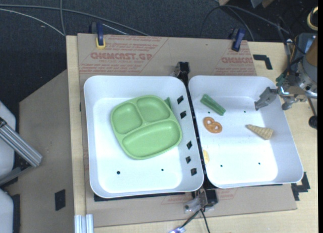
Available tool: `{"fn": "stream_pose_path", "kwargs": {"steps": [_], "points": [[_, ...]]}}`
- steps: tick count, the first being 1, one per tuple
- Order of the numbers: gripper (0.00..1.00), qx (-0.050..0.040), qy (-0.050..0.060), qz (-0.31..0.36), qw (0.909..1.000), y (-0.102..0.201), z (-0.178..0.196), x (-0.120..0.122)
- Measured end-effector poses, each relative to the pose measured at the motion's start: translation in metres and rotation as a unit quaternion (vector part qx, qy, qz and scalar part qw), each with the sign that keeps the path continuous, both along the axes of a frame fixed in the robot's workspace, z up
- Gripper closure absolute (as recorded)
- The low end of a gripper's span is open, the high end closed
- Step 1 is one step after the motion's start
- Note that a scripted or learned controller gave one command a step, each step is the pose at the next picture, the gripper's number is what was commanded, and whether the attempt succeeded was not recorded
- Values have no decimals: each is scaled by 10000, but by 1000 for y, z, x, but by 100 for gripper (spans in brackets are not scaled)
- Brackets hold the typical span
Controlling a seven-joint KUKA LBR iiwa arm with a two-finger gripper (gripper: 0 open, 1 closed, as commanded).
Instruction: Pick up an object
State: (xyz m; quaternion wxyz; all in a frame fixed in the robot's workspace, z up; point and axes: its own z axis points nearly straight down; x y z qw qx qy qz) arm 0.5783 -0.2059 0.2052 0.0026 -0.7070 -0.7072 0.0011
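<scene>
The end effector (pixel 274 99) hangs released, fingers spread and holding nothing, at the right bin's (pixel 282 174) far edge, poised to descend. The cone (pixel 260 131) lies just below it; pretzel (pixel 212 125) and green stick (pixel 212 104) sit farther left.

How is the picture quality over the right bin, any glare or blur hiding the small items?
Camera view: even, soft lighting, with faint shadows under the items; the right bin is bright white but not washed out. The green block, pretzel and cone read clearly. The gripper at the bin's right rim looks slightly soft.
</scene>
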Motion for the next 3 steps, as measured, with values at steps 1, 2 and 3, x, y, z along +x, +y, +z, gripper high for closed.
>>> {"fn": "stream_pose_path", "kwargs": {"steps": [1,2,3], "points": [[0,3,4,-2,10000,-3,-63,0],[0,4,7,1,10000,-2,-116,-1],[100,-6,-32,3,10000,-2,-101,1]]}}
